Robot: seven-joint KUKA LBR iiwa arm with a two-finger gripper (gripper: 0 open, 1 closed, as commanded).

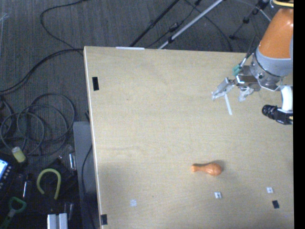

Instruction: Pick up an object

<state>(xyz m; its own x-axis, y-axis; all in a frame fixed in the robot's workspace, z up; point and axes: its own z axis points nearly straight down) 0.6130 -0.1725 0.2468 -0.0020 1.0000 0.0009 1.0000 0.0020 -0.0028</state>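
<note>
Tool (233, 95) hangs over the bare wooden surface (157, 109), fingers spread apart and empty. The orange pear-shaped object (208, 168) lies well apart, nearer the camera, so a reach looks needed.

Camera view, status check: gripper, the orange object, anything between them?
Gripper open, above the table, holding nothing. Orange pear-shaped object lying untouched, nearer the camera. Bare tabletop between.
</note>
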